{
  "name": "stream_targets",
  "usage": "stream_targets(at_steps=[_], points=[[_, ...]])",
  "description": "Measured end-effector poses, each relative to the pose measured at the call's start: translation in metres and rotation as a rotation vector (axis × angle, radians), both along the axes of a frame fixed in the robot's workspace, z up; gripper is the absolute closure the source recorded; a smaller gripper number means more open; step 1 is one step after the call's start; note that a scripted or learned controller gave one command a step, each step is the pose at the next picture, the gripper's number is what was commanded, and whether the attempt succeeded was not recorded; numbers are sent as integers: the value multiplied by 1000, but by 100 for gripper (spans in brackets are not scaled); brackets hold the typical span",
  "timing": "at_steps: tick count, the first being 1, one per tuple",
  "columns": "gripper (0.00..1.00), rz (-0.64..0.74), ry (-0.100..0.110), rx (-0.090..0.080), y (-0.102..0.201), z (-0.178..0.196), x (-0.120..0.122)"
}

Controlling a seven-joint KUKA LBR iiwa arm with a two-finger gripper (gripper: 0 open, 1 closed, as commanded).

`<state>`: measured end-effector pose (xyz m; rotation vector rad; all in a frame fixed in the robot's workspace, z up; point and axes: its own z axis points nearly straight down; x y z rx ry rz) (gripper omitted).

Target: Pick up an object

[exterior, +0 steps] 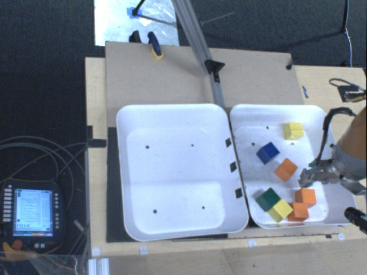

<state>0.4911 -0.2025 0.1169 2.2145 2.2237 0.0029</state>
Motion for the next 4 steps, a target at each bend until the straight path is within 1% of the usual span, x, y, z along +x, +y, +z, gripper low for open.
stream_targets(at_steps=[1,2,3,4], points=[[100,0,-2,-1,-1,43,3],[100,0,-5,-3,-9,105,6],[100,1,-2,-2,-10,130,8],[100,7,-2,1,41,140,23]])
